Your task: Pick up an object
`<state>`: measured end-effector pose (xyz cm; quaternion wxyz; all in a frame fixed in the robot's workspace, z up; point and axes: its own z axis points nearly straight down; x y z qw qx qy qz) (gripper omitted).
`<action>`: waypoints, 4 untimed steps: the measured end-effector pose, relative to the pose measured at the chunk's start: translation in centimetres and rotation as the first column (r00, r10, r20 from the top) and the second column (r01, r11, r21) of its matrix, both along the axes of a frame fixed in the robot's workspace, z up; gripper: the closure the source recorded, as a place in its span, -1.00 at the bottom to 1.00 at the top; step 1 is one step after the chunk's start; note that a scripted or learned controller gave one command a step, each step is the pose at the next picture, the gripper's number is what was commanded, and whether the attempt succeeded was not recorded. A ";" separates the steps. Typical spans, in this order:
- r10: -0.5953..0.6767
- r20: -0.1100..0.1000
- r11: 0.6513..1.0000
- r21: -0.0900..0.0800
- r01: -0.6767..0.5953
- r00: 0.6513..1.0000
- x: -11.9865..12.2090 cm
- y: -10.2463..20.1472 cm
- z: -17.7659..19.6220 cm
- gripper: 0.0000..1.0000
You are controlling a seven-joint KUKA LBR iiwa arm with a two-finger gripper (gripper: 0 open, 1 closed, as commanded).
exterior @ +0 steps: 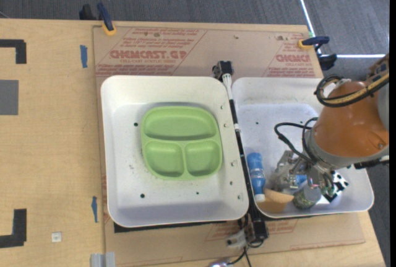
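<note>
We see the claw (301, 178) lowered into the right bin (267, 95), among the clutter at its near edge. Nothing appears lifted, so we judge the pick unfinished. A blue-capped bottle (255, 171) lies just left of the claw, a tan piece (276, 197) beside it. The green divided tray (182, 141) fills the neighbouring bin.

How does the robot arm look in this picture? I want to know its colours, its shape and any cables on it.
The arm has a wide, rounded orange band, with a grey section below it towards the wrist. Black cables loop beside the wrist, and more dark and yellowish cables curl above the orange part. The gripper is a small cluster of metal parts with bits of blue and a black-and-white marking.
</note>
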<state>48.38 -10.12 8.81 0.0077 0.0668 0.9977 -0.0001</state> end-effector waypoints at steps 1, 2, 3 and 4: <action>0.278 -0.009 0.961 0.000 -0.278 0.961 -0.3 5.1 9.7 1.00; 0.278 -0.009 0.961 0.001 -0.278 0.960 -0.3 5.0 9.7 -1.00; 0.209 -0.009 0.978 0.001 -0.209 0.978 9.9 0.7 2.8 -1.00; 0.244 -0.014 0.970 0.001 -0.244 0.970 0.2 -4.5 1.9 -1.00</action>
